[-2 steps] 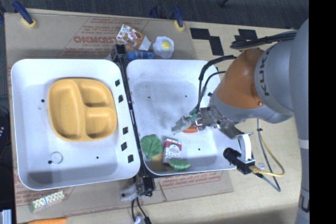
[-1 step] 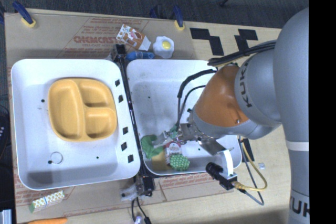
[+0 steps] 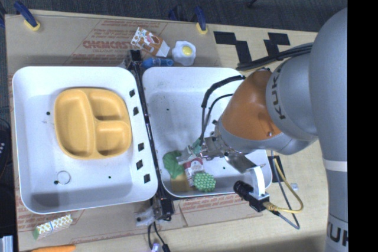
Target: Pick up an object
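Observation:
A small heap of toy items lies in the near left corner of the right bin [image 3: 177,97]: a green leafy piece [image 3: 172,163], a red-and-white piece [image 3: 192,169] and a green dotted round piece [image 3: 204,182]. My gripper [image 3: 199,153] reaches down into this heap from the right, just above the red-and-white piece. The orange wrist band and grey arm [image 3: 254,115] cover much of the bin's right half. Whether anything sits between the fingers is hidden by the clutter.
The left bin [image 3: 35,144] holds a yellow divided tray [image 3: 93,122]. Behind the bins on the cardboard lie a small printed carton [image 3: 144,40], a blue item [image 3: 158,61] and a white-and-yellow egg toy [image 3: 184,52]. Blue clamps hold the board's far edge. A striped packet [image 3: 53,225] lies near the front left.

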Motion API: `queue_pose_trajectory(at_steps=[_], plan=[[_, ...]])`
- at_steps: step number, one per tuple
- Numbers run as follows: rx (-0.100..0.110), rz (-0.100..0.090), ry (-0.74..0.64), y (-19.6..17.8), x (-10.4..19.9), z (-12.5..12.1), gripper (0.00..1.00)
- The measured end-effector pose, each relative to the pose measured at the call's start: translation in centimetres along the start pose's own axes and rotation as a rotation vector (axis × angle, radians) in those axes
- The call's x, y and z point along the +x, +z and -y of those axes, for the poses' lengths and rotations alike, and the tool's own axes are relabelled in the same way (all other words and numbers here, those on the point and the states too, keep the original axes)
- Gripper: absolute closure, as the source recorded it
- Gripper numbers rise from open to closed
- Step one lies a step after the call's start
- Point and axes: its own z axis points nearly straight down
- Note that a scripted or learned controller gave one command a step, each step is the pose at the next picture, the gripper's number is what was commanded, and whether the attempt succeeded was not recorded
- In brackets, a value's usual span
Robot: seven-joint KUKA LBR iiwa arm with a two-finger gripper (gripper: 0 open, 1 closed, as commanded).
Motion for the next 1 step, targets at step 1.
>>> queue_pose_trajectory(at_steps=[1], plan=[[0.001, 0.002, -0.157, -9.36, 2.73, -0.28, 1.00]])
